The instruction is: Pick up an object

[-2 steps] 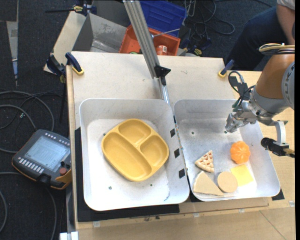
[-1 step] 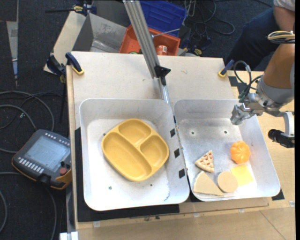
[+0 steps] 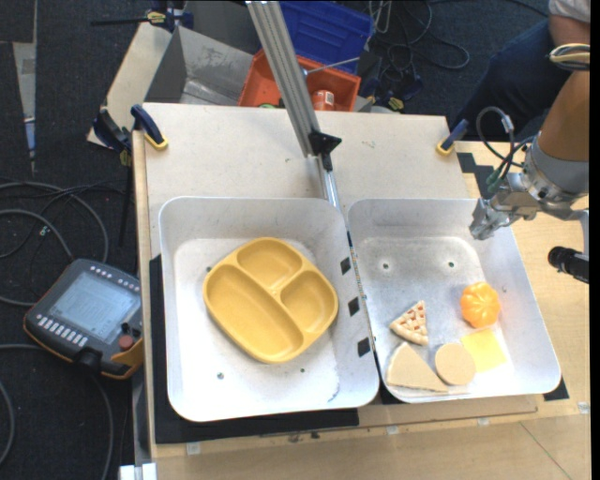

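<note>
Around my workspace: the pale surface (image 3: 234, 155) carries two shallow white bins side by side, the left bin (image 3: 178, 272) and the right bin (image 3: 422, 244), their inner rims touching. A slanted metal pole (image 3: 295, 94) crosses the surface from the top edge down to the seam between the bins. Two clamps with yellow tips grip the far corners, one at the left (image 3: 148, 129), one at the right (image 3: 452, 139). On the dark floor to the left lies a grey and orange teach pendant (image 3: 89, 319), with black cables (image 3: 47, 220) looping above it. Behind the surface stand an orange crate (image 3: 300, 86) and a blue crate (image 3: 323, 28).
</note>
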